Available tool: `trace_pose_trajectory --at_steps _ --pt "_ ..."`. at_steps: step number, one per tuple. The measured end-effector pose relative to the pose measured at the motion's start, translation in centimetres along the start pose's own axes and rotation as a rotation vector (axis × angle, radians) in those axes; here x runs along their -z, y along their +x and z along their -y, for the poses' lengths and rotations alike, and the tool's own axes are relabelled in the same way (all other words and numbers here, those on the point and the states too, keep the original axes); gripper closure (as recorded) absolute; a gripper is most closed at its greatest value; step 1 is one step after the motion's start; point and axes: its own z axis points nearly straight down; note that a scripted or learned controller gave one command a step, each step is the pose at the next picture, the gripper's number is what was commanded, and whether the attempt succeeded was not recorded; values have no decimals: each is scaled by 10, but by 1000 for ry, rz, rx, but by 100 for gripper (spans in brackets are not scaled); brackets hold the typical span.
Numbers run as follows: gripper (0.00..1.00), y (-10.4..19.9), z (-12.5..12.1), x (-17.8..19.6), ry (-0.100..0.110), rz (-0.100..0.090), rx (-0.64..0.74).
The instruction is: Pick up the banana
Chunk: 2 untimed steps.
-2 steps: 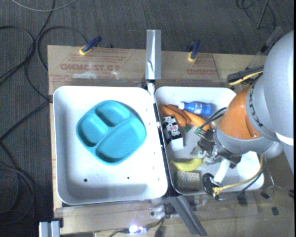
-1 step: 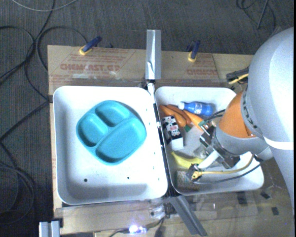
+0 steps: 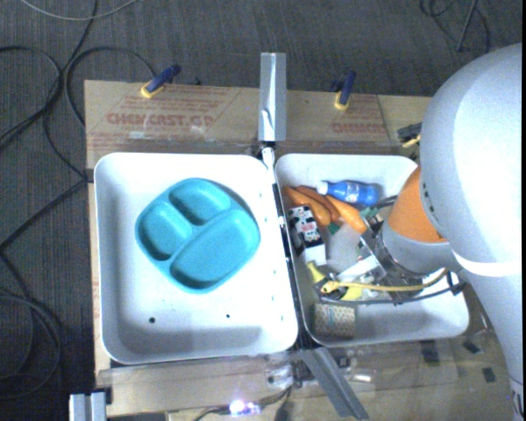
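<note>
Reaching into the right bin (image 3: 438, 323), the gripper (image 3: 368, 251) is sitting low among the clutter, and whether it is spread or pinching anything cannot be told. The banana (image 3: 355, 284) is lying just below it, near the bin's front wall. A blue plate (image 3: 199, 232) is resting in the left bin (image 3: 114, 305).
</note>
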Motion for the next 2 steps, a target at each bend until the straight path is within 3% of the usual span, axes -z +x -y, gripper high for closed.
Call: trace_pose_trajectory --at_steps 1,2 --pt "100 51 61 81 -3 0 -157" --pt "100 130 69 144 -5 1 28"
